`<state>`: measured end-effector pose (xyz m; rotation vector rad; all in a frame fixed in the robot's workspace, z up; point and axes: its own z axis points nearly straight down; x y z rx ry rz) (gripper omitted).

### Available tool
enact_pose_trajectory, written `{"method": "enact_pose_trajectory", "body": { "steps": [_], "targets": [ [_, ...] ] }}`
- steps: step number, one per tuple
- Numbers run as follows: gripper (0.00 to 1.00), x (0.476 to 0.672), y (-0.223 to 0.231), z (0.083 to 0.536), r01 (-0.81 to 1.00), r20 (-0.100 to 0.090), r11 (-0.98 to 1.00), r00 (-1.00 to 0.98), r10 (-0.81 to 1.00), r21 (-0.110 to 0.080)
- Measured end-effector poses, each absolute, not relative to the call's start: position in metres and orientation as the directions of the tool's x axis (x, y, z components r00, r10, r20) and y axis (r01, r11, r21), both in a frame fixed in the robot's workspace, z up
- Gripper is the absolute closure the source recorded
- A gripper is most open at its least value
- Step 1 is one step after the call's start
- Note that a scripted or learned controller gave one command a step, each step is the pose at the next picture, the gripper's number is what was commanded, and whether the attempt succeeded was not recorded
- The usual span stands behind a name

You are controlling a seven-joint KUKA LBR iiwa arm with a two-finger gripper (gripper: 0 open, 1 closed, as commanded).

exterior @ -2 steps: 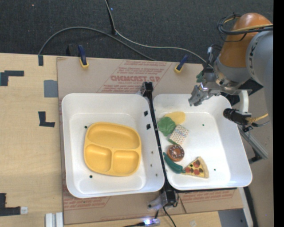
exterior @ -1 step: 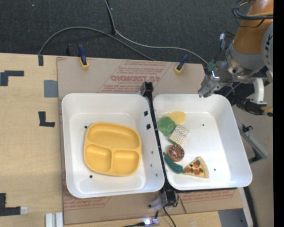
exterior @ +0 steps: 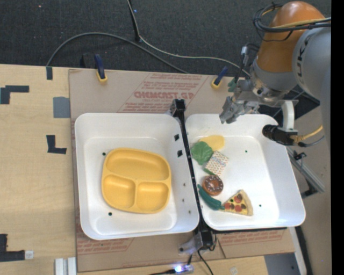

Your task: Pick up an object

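Overhead, the gripper [exterior: 232, 114] hangs above the far rim of the right bin [exterior: 279, 177], near that bin's far left corner. Nothing sits between its fingers; whether they are spread or closed cannot be told from this angle. Above it, the grey arm with its orange band [exterior: 293, 16] comes in from the right.

Nearest the tool, just below it in the view: a yellow piece [exterior: 214, 142], flat on the bin floor. Touching that, down and to the left of the tool, a green leafy piece [exterior: 202, 152]. Beside both, a small pale waffle-patterned square [exterior: 218, 160].

Farther from the tool, toward the bin's near side: a brown doughnut [exterior: 213, 185], a dark green pod-shaped piece [exterior: 209, 198] lying against it, and a pizza slice [exterior: 238, 203] just right of the pod. All six toys cluster along the left half of this bin, on the tool's side of the divider.

Well apart from the tool, across the divider: left bin [exterior: 91, 134] holding a yellow three-compartment tray [exterior: 136, 179], lying flat.

Behind the tool, on the board: two clamps with yellow tips [exterior: 100, 69].
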<state>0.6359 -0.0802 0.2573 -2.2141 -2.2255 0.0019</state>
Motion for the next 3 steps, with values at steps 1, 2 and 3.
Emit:
{"method": "enact_pose_trajectory", "body": {
  "steps": [1, 2, 3],
  "targets": [
    [1.00, 0.633, -0.022, 0.258, 1.000, 0.001, 0.006, -0.006, 1.000, -0.002],
    [1.00, 0.632, 0.036, 0.237, 1.000, 0.001, 0.006, -0.006, 1.000, -0.004],
    [1.00, 0.631, 0.084, 0.239, 1.000, 0.000, 0.006, -0.006, 1.000, -0.001]
  ]
}}
